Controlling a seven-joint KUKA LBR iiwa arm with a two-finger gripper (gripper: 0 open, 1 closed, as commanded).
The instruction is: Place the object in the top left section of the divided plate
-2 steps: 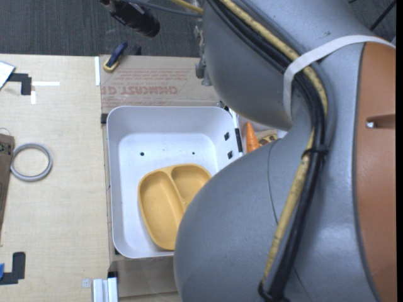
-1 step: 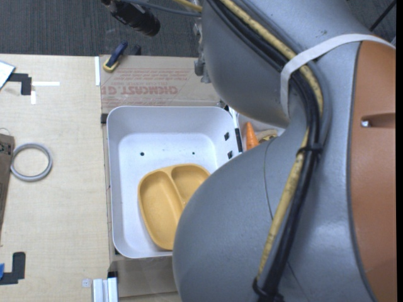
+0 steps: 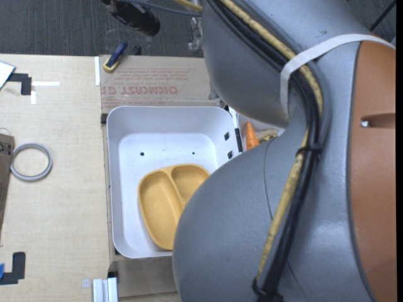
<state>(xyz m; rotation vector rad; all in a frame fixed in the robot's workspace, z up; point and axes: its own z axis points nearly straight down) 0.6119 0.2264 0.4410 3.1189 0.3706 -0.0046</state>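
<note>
My arm (image 3: 296, 168) hides half the divided plate (image 3: 165, 203) and I cannot tell the grasp state, so I risk dropping into the wrong section.

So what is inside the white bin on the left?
The white bin holds a yellow divided plate, its visible sections empty. The grey arm covers the plate's right part and that corner.

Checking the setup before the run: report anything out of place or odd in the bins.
Nothing looks spilled or damaged. The yellow divided plate lies flat in the white bin, partly hidden by the arm. An orange object peeks out beside the bin's right wall.
</note>
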